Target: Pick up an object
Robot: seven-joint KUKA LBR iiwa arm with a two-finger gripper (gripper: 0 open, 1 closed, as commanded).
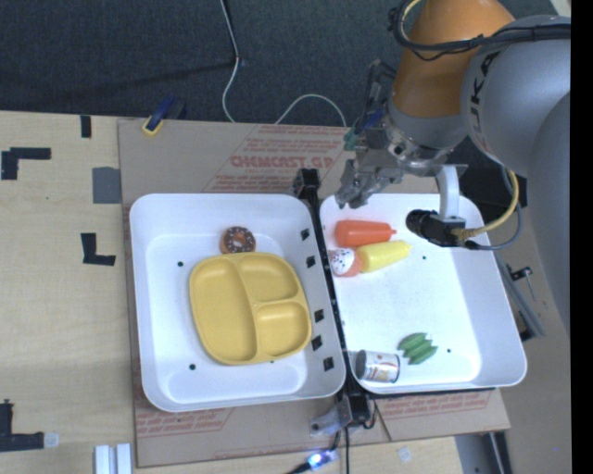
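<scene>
**Grey arm, orange band, dark pincer**

The arm (533,102) is cased in smooth, rounded light-grey shells with a dull sheen. On the grey shell just beside the orange band (445,37) runs black lettering (478,88), only partly readable. The orange band is a glossy, barrel-shaped ring, with thin black cables (400,20) looping across its upper edge. Directly below the orange band sits a grey metal wrist flange (422,139), round and paler at its rim. Below and left of the orange band, the pincer (357,190) is a cluster of dark grey metal parts, with small blue and green fittings (364,123) along its side. Its finer details are too small to tell apart.
</scene>
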